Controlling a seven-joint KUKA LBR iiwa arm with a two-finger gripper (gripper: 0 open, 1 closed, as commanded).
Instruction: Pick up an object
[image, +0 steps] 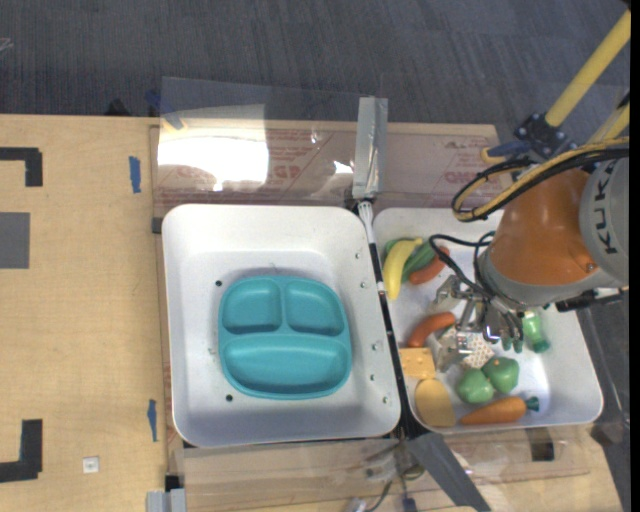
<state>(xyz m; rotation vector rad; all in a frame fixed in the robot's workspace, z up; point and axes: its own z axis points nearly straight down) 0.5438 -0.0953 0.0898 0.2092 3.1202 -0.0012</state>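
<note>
Orange carrot (492, 410) near bin's front, gripper (470, 335) just above it

Teal tray (285, 335), white bins (265, 228), yellow banana (397, 265), orange carrot (492, 411).

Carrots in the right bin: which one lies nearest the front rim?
The orange carrot with the green tip, lying crosswise by the front rim of the right bin. The other carrot lies farther back, near the banana.
</note>
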